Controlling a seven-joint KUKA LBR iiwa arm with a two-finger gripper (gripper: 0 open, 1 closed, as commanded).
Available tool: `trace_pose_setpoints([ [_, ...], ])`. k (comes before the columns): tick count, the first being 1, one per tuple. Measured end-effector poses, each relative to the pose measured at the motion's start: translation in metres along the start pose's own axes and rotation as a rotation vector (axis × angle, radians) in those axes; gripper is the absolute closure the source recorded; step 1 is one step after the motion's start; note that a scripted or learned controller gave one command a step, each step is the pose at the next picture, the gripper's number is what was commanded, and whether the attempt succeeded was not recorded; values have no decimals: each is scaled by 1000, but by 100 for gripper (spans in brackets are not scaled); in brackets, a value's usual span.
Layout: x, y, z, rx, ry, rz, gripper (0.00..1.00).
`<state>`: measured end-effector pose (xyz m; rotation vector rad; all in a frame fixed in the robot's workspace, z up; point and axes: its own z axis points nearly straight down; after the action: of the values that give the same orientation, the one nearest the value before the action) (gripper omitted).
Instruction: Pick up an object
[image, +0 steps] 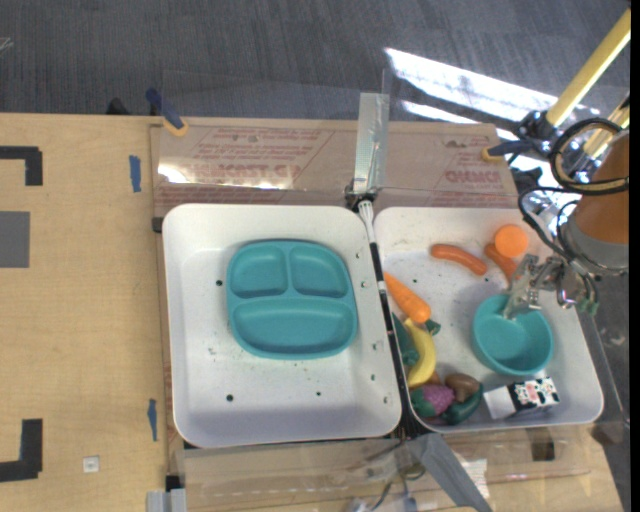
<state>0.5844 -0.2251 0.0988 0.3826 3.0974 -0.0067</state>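
The arm is cut off at the right edge, and its gripper (522, 292) hangs over the teal bowl's (513, 338) rim in the right bin (590, 400); I cannot tell how the jaws stand. Toys crowd that bin's left wall, partly overlapping: carrot (408, 298), banana (420, 352). The left bin (190, 330) holds a teal divided plate (292, 299) with bare floor around it.

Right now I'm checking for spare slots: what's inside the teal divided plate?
The teal divided plate shows three compartments with nothing in them; the left bin floor beneath it is covered.

The arm (600, 215) reaches in from the right, its hand (525, 290) angled downward.
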Motion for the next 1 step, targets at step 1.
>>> trace_pose_setpoints([
  [1,4,1,7,-2,12,0,0],
])
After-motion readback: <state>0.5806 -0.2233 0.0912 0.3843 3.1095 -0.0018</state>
